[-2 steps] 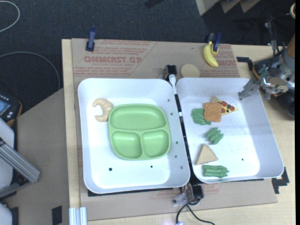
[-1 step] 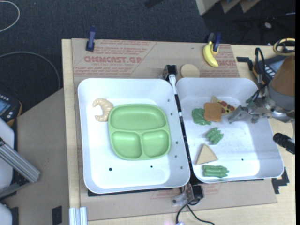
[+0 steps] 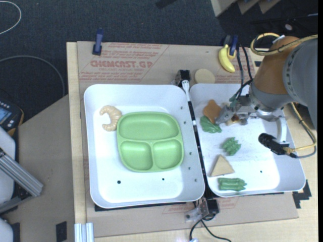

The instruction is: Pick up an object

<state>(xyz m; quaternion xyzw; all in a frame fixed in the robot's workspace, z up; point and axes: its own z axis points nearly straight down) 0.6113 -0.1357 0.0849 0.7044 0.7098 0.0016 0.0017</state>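
One grey arm [image 3: 285, 79] with an orange band reaches in from three o'clock, its wrist bent down over the right bin's [image 3: 290, 178] upper half. The jaws [image 3: 228, 116] sit low at the bin's ten o'clock corner; whether they are apart or together cannot be told. A brown piece [image 3: 211, 110] lies just at their nine o'clock, touching or nearly so, with a green leafy piece [image 3: 210, 125] at seven o'clock. The left bin [image 3: 96, 135] carries a green divided plate [image 3: 150, 140].
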